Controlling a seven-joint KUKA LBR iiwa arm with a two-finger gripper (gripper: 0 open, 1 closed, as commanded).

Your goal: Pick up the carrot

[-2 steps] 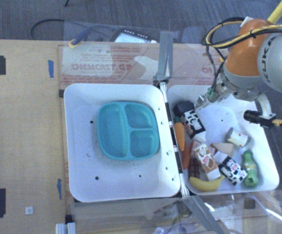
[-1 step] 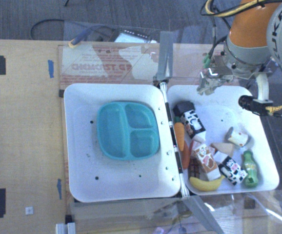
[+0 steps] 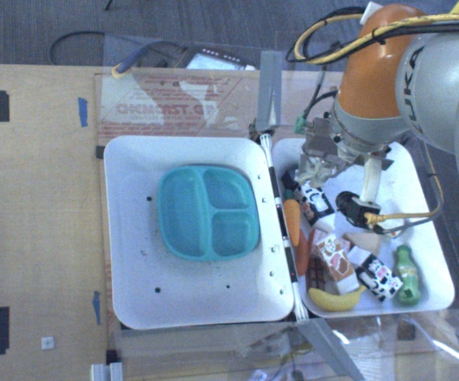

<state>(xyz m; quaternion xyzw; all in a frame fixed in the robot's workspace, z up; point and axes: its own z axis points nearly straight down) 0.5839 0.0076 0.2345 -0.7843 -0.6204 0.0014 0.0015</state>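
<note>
Crowding the carrot (image 3: 292, 219), toys hide its lower end.

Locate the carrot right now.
The carrot lies in the right bin, along its left wall, below the claw and above the banana.

The grey arm (image 3: 444, 70) reaches in from the right, its thick link crossing the far right corner; the orange band (image 3: 376, 62) bulges above the wrist, angled down and leftward; yellow and black cables loop over the band's far side; the gripper (image 3: 318, 169) hangs below the wrist, pointing down and toward the near left; its metal body is cluttered and hard to read.
</note>
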